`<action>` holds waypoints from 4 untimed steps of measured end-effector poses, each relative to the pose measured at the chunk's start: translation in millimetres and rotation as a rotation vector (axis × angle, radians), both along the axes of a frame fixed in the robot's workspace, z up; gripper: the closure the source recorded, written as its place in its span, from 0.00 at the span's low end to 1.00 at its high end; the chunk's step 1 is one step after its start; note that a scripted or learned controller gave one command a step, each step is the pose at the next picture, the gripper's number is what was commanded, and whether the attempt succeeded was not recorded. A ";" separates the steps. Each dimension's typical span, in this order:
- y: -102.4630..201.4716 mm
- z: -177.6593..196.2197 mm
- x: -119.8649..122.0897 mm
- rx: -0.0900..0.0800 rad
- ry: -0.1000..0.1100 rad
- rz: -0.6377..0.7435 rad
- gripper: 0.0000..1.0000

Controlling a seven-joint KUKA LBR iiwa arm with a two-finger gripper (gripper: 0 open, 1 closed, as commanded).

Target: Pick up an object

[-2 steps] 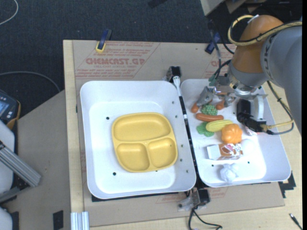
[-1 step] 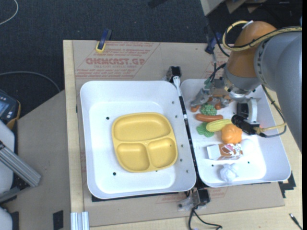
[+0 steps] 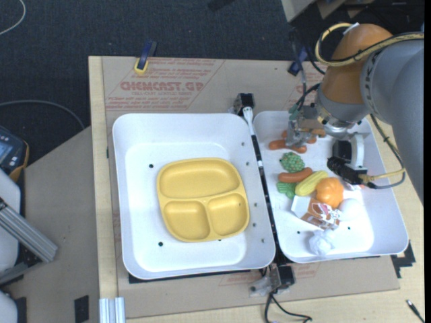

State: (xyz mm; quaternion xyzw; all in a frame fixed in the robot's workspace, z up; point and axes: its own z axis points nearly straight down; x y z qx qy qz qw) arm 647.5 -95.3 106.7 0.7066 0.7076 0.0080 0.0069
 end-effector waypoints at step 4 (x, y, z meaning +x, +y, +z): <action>74.9 110.1 -39.8 0.000 0.024 0.003 1.00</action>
